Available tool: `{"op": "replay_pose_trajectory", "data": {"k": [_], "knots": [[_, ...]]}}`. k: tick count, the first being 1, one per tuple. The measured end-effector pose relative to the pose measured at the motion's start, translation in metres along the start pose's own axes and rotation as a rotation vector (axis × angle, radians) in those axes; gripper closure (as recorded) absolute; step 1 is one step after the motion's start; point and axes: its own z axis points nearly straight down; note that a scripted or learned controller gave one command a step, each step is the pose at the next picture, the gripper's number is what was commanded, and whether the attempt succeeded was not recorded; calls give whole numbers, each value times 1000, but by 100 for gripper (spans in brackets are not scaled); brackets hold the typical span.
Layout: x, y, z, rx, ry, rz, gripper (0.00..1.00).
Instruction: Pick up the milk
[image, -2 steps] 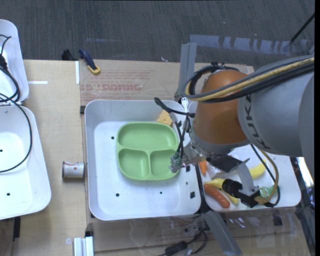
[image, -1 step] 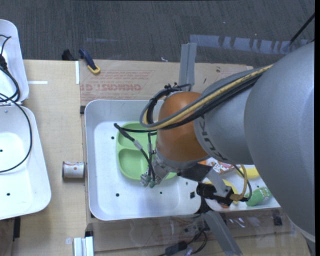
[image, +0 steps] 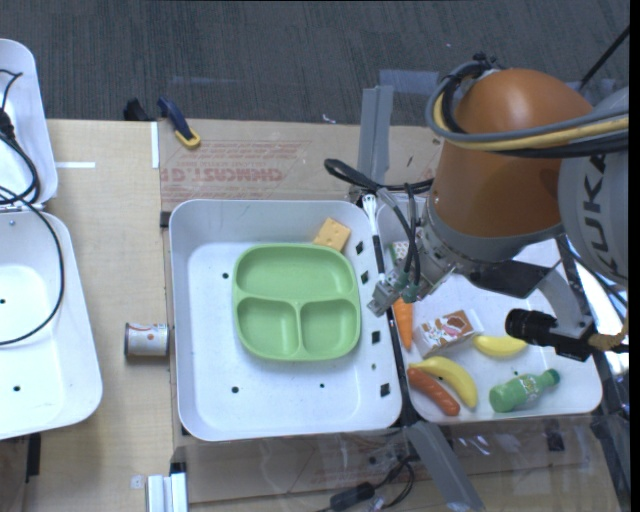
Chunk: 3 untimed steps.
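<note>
Jaw state: can't tell, the wrist and cabling hide it. The gripper (image: 400, 285) sits right of centre frame, over the wall between the two bins, just above the orange carrot (image: 402, 320). Nothing visibly held.

The small white milk carton with red-brown print (image: 447, 331) lies flat in the right-hand white bin (image: 575, 398), just right of the carrot and below-right of the gripper. Print too small to read.

Around it: two yellow bananas (image: 452, 375), a green bottle (image: 520, 390), a red-orange sausage-shaped item (image: 436, 392).

Left-hand white bin (image: 200, 400) holds a green three-section plate (image: 297, 301) and a yellow cheese wedge (image: 332, 235).

Progress, my read: milk not picked; approach, grasp and lift all remain.

Cardboard at upper centre (image: 240, 165) has mirrored red lettering, not legible.
</note>
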Motion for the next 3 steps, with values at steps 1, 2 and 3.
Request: {"op": "replay_pose_trajectory", "data": {"k": [1, 2, 3], "knots": [[-10, -10, 103, 3, 3, -59, 100], [-12, -10, 94, 3, 2, -56, 100], [-13, -10, 86, 5, 1, -54, 100]]}}
